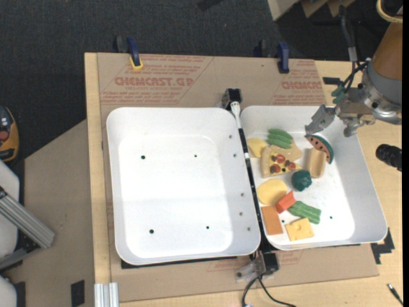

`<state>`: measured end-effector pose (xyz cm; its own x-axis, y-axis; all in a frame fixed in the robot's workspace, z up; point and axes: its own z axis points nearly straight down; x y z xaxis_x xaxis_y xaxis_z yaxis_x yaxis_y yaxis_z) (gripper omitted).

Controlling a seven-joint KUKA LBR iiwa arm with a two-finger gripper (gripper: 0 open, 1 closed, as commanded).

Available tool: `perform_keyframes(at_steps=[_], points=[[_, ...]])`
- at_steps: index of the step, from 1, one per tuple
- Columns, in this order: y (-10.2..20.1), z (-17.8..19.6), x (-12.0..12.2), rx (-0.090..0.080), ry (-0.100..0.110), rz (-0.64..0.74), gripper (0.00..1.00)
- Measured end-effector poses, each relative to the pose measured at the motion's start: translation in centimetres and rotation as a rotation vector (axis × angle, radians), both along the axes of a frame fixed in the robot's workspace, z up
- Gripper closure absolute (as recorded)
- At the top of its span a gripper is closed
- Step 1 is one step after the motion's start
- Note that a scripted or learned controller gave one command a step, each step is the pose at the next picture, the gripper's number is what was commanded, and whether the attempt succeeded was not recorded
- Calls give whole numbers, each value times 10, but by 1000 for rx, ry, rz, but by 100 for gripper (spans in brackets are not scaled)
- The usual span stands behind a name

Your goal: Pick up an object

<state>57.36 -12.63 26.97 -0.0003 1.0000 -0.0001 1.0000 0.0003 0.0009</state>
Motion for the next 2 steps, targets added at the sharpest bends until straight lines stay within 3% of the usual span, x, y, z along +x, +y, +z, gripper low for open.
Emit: perform_keyframes(at_steps=[1,2], points=[[67,-89,62,2,2,7,0],[25,-188,69,-1,-1,-3,0]])
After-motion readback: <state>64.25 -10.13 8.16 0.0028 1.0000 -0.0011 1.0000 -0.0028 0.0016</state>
